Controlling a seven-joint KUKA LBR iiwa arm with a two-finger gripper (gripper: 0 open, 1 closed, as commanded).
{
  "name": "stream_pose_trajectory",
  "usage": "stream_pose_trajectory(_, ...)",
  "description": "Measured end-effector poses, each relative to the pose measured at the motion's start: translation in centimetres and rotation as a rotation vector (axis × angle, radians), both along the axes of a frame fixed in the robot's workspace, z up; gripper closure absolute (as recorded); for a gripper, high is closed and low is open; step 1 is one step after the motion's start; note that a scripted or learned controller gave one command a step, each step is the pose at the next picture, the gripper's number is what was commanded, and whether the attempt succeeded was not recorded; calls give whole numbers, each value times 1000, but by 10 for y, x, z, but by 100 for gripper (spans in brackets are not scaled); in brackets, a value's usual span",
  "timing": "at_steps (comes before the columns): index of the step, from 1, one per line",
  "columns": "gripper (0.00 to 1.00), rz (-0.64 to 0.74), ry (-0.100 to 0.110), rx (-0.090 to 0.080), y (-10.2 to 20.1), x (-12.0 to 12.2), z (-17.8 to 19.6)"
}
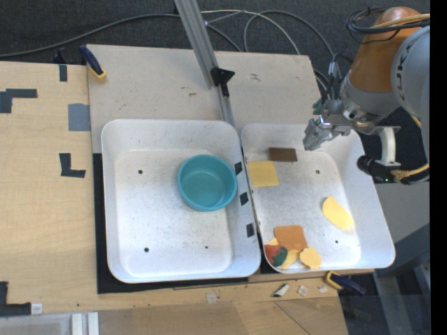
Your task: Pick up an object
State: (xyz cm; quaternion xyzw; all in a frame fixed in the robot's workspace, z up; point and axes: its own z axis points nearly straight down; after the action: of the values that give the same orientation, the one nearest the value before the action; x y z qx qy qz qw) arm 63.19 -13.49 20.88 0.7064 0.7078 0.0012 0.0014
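My gripper (313, 135) hangs over the far right part of the right bin (363, 208), just right of a small brown block (283, 154). Nothing shows between its fingers. In the same bin lie a pale yellow square (264, 174), a yellow oval piece (338, 213), an orange block (290, 236), a multicoloured round toy (278, 255) and a small yellow-orange piece (310, 258). A teal bowl (207, 181) sits in the left bin (126, 208), near its right side.
A grey metal pole (199, 37) slants across the far bench above the bins. Cables (279, 19) lie behind. A blue and yellow clamp (92, 61) sits at the bench's far left corner. The arm's body (387, 61) fills the upper right.
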Motion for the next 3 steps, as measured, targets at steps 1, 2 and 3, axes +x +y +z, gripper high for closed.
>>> stream_pose_trajectory(1, 100, -1, 1, 0, 0, 1, 32)
stream_pose_trajectory(2, 100, 3, 6, 1, 52, -16, 19)
stream_pose_trajectory(3, 100, 4, 6, 2, 99, -38, 28)
